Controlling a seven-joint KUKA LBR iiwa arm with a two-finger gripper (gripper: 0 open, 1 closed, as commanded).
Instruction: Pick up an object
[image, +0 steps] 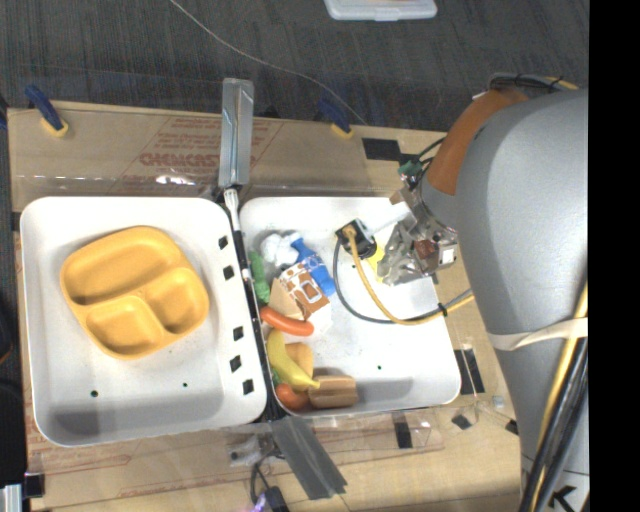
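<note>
The hand (408, 262) is too small and cluttered to read its grip.

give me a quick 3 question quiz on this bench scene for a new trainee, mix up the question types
1. True or false: the yellow divided plate lies in the left bin.
2. Multiple choice: where in the right bin is the toy food, such as the banana and the hot dog, gathered? A) along the wall beside the other bin B) in the corner nearest the arm C) spread evenly
3. Fill in: the gripper hangs over the ____ bin.

Key: 1 true; 2 A; 3 right
</note>
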